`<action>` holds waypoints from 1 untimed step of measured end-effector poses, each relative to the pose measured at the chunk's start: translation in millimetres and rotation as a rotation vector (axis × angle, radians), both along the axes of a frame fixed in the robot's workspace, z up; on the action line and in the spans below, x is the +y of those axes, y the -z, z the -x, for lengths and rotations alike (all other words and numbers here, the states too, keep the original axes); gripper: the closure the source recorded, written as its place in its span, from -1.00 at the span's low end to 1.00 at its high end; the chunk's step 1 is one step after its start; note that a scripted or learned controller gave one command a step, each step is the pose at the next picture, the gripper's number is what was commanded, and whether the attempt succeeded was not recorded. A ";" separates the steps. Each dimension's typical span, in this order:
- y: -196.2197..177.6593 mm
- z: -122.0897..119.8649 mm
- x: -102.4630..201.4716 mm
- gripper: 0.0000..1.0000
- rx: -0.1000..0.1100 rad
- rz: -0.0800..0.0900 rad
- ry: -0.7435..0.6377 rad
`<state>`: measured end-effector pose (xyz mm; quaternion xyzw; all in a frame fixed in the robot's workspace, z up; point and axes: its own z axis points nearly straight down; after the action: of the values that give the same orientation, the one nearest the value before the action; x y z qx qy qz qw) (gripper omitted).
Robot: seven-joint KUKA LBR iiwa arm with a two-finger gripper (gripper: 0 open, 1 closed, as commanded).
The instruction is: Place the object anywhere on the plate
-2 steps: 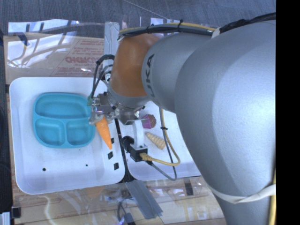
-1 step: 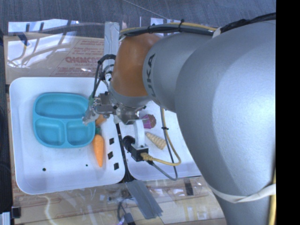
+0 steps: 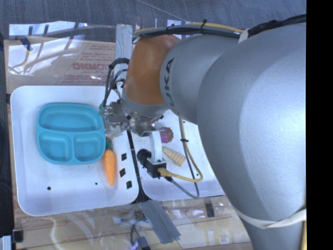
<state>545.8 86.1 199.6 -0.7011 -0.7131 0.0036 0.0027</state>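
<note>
Carrot [image 3: 109, 166] just off the blue plate [image 3: 71, 133], at its lower-right corner, not on it. Hand [image 3: 130, 123] near plate's right edge (grip state: cannot tell, arm blocks view). Risk, imo: closing on nothing, or nudging carrot away from plate.

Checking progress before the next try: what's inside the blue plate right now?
The three compartments of the blue plate look bare. The carrot lies outside it, against its lower right corner. The arm's wrist covers the plate's right edge, so that strip is hidden.
</note>
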 end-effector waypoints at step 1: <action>27.8 -31.4 98.9 1.00 -0.002 0.000 0.002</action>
<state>577.2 185.0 171.8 -0.7019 -0.7123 0.0030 0.0018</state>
